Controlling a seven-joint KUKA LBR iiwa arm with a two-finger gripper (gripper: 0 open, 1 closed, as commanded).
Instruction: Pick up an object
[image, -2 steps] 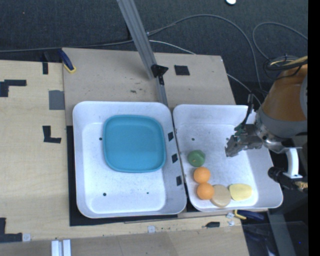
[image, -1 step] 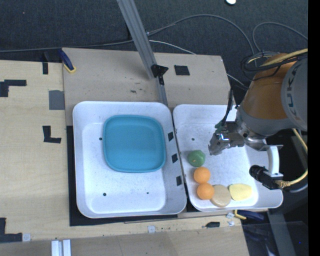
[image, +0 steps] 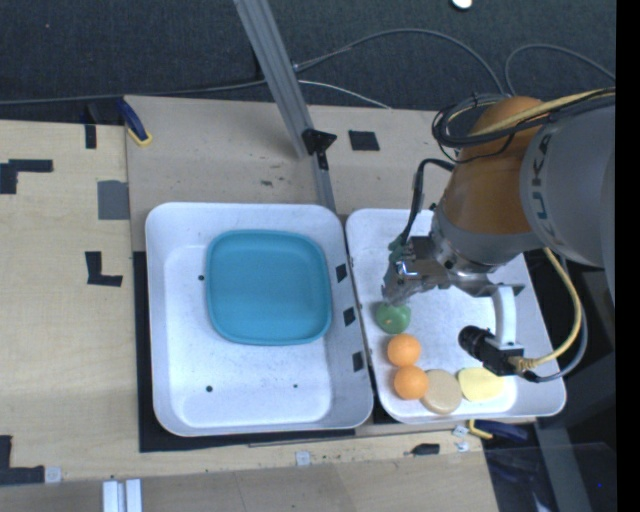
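The pincer (image: 397, 292) hangs low over the right bin (image: 365, 235), right above a green ball (image: 393, 318) and touching or nearly touching its top; whether it is open or closed I cannot tell, as the wrist hides much of it. The green ball lies on the bin floor near the bin's left wall. Just nearer in the same bin sit two orange balls (image: 404, 350), one behind the other, and to their right a tan round piece (image: 441, 391) and a yellow piece (image: 481, 384) side by side along the near wall. The left bin (image: 175, 300) holds a blue square plate (image: 268, 286). Both bins rest on the table (image: 60, 330).
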